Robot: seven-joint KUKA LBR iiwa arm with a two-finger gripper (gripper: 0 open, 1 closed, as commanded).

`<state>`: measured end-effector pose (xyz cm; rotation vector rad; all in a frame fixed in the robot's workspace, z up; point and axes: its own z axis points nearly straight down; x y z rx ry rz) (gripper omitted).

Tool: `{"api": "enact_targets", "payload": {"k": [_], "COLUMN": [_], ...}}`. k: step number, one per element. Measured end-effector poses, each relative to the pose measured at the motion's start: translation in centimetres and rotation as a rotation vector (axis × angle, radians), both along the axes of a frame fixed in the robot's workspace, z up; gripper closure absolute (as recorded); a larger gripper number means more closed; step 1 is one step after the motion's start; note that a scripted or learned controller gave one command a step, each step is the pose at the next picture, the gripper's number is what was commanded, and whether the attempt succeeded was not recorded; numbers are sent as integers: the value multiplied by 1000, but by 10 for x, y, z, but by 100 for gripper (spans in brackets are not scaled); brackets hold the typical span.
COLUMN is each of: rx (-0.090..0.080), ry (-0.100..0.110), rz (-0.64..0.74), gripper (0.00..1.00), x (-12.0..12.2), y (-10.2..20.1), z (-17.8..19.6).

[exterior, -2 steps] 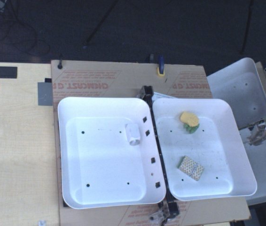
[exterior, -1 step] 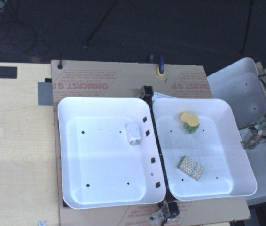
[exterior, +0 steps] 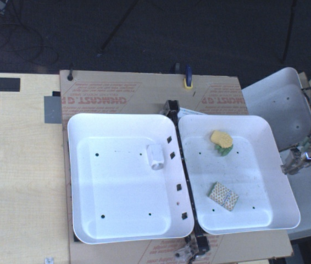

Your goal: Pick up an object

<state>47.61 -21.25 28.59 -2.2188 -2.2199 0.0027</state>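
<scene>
- Claw [exterior: 296, 161] sits low at the far right, just off the right bin's outer rim, over the grey plate there. It is small and blurry, and I cannot tell if it is wide or narrow. Nothing seen in it.
- Arm [exterior: 279, 100]: a pale grey link slants up from the claw toward the top right, clear of the bins.
- Right bin [exterior: 279, 202]: white and shallow, the one nearest the claw. Two things lie in it, well apart from each other and from the claw.
- Sponge [exterior: 221, 141]: yellow top, green underside, on the bin floor in the far half, left of centre.
- Pad [exterior: 223, 196]: small, flat, grey-patterned and tilted, lying in the near half below the sponge.
- Left bin [exterior: 84, 224]: white, beside the right bin, rims meeting along a row of black clips [exterior: 178, 187].
- Cup [exterior: 155, 157]: small, white, on its side in the left bin, near the right wall in the far half. It is hard to pick out against the white floor.
- Cardboard [exterior: 117, 95]: a brown printed sheet under both bins, with a blue and yellow clamp [exterior: 188, 77] at its far edge.
- Worktop [exterior: 18, 191]: pale wood at left, with black and grey patches near its far edge.
</scene>
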Motion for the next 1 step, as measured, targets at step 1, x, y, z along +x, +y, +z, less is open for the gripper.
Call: {"api": "enact_targets", "payload": {"k": [1], "rx": [0], "ry": [1], "rz": [1], "gripper": [100], "x": [0], "y": [0], "z": [10]}}
